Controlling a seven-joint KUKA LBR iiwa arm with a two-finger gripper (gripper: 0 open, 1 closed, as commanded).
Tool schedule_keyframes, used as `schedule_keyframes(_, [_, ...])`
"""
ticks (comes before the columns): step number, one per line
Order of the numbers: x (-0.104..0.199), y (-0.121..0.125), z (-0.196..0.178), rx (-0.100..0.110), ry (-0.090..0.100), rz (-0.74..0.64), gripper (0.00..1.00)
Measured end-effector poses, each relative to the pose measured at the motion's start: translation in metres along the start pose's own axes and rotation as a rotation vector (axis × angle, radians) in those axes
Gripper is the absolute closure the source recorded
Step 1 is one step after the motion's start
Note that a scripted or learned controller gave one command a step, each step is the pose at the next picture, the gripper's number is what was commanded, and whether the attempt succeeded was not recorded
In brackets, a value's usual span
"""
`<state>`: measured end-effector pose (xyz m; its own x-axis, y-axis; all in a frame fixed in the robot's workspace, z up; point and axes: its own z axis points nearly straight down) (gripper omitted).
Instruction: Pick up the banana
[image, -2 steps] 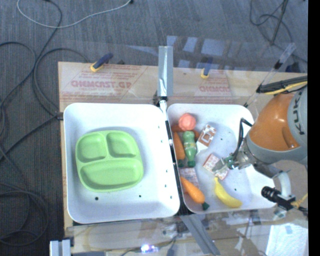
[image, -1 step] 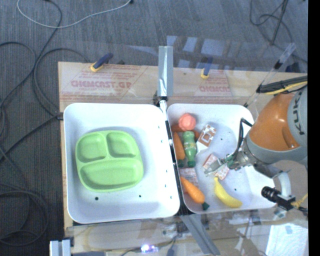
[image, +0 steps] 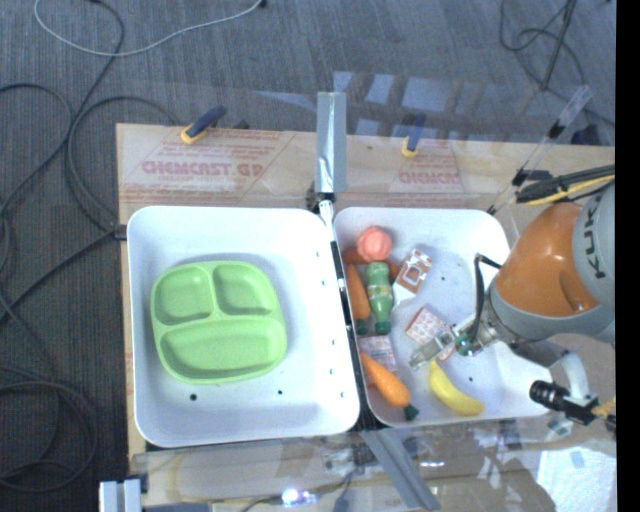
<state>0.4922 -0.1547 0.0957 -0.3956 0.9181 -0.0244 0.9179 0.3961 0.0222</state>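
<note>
gripper (image: 436, 347) hovering right bin (image: 495, 232), can't tell how wide it's spread, nothing seen held | banana (image: 453, 391) just below it, near front wall | risk: snags small packet (image: 424, 322) (touching distance)

I see open floor right of the banana (image: 455, 391); a carrot (image: 385, 379) crowds its left, a small packet (image: 424, 324) sits above it, bin wall (image: 450, 421) just below.

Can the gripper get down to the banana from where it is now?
Probably yes. The gripper hangs just above the banana in the right bin. The banana lies bare on the floor, with the carrot apart to its left.
</note>
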Motion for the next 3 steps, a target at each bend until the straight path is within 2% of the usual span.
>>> schedule_keyframes(1, [-0.002,0.004,-0.013,-0.009,-0.004,0.000,1.00])
schedule_keyframes(2, [-0.001,0.004,-0.012,-0.007,-0.002,-0.001,0.00])
schedule_keyframes(3, [-0.031,-0.019,-0.070,0.017,0.027,-0.380,0.00])
